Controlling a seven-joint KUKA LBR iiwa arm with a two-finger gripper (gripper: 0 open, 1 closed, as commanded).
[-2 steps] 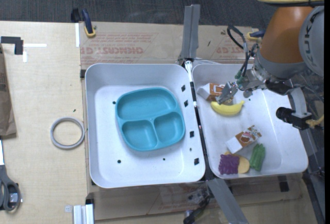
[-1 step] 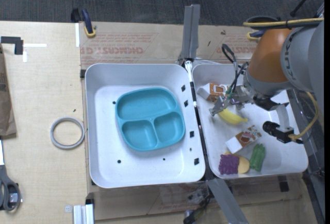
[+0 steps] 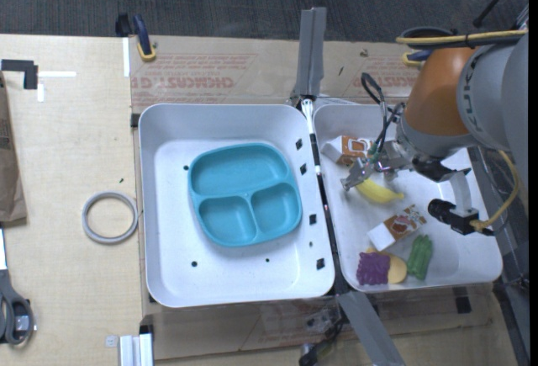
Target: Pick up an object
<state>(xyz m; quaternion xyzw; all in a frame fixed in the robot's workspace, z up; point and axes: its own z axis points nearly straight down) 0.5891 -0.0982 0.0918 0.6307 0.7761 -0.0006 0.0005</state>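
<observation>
Two white bins sit side by side on the desk. The left bin holds one item: a blue tray with three compartments, lying flat near the bin's middle and slightly skewed. Nothing is visible in its compartments.

The right bin holds several small objects. A white packet with orange print lies near the far left corner. A banana lies near the middle, just beside the packet. Nearer the front, a second packet with red print lies tilted. At the front edge, a purple item, a small yellow piece and a green item sit close together in a row, the yellow piece touching the purple one.

The arm reaches in from the right, over the right bin. The pincer is low in that bin, at the banana's left end, between banana and white packet. Whether it is released or clenched cannot be told; cables and wrist parts obscure it. The banana appears to rest on the bin floor.

Outside the bins, a grey ring lies on the desk to the left.
</observation>
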